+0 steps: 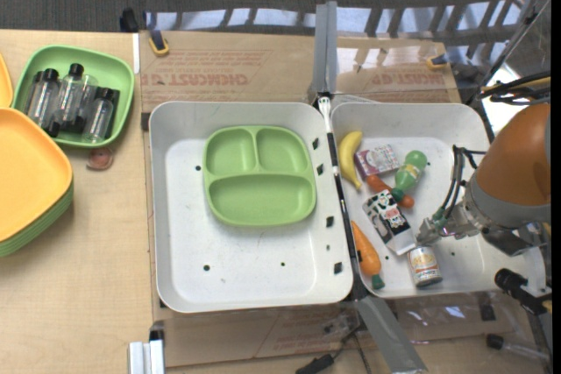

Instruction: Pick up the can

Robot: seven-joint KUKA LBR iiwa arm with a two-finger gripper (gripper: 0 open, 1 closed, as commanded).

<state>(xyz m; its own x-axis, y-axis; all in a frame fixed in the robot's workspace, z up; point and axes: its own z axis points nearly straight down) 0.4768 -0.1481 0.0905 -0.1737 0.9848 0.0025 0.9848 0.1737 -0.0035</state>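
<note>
The left bin (175,215) carries a green divided tray (259,175). The right bin (469,267) bears the rest: a banana (350,158) by its left wall, a pink packet (379,159), a green bottle (409,170), a black-and-white carton (387,215), a carrot (366,251) along the left wall, and the can (425,266) lying near the front edge. The arm (517,171) reaches in from the right, its gripper (436,229) just above the can and beside the carton; whether its claw is apart or together cannot be told.
</note>
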